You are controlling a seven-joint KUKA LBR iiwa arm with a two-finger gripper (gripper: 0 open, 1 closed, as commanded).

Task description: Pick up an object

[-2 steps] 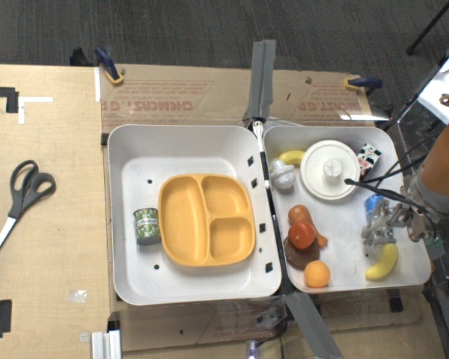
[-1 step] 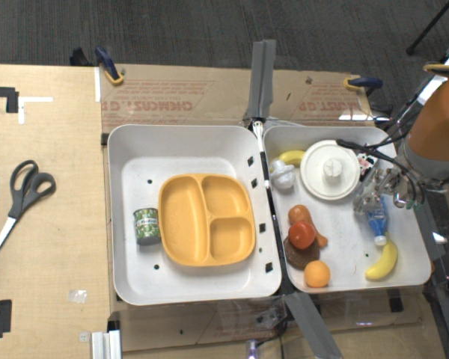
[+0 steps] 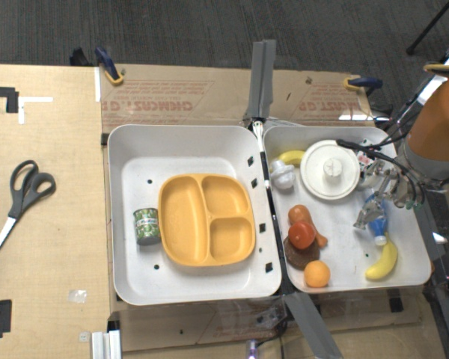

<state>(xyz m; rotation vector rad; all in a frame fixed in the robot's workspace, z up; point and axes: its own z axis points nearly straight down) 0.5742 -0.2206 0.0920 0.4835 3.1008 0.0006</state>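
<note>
Arm in from right, tool [image 3: 376,214] low over right bin [image 3: 415,271], near its right side. Cannot tell tool's state from here: metal and cables blur together. Small blue-and-clear item [image 3: 376,226] right at tool tip, whether gripped I can't say. Banana [image 3: 382,262] just below it. White round lid [image 3: 330,170] to tool's left. Orange [image 3: 316,274], red fruit [image 3: 301,235] and second banana [image 3: 291,157] along bin's left side. Left bin [image 3: 127,275] holds yellow divided plate [image 3: 207,219], green can [image 3: 146,225] just beside plate. Scissors [image 3: 19,197] on table [image 3: 41,275], well apart.
</note>
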